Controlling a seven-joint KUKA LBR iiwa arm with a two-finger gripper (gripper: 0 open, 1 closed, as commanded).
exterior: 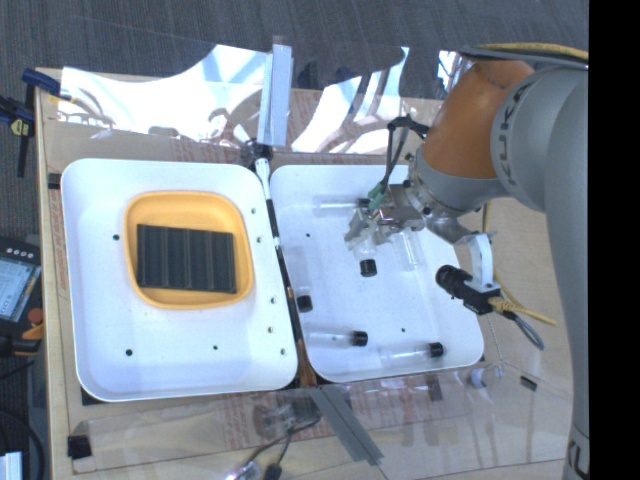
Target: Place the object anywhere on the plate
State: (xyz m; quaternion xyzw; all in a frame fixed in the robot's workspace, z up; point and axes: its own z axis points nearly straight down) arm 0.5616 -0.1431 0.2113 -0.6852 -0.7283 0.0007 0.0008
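**Vials in the right bin, plate waiting in the left**

Vials lie scattered over the floor of the right bin (pixel 455 343): clear little tubes with black caps. One vial (pixel 340 338) rests near the bin's lower edge, a second vial (pixel 410 351) lies just to its right, and a small black cap (pixel 368 267) sits near the middle of the frame, below the gripper. More clear tubes seem to lie under the gripper, but they are too faint against the white to count.

The gripper (pixel 372 220) hangs over the upper middle of that bin, low above its floor, with the grey arm (pixel 520 128) and its orange band filling the upper right of the frame. Whether it is spread or pressed together I cannot tell from this slant, and nothing plainly sits in its grasp.

The yellow plate (pixel 188 208) rests in the left bin (pixel 90 348), at the left-centre of the frame, with a dark ribbed insert (pixel 190 256) on it and none of the vials.

My guess is that the pick is the step in hand, the carry not begun. The next move calls for a firm hold on one tube, a lift clear of the raised divider (pixel 275 238) between the bins, then a sweep leftward to let go over the plate.
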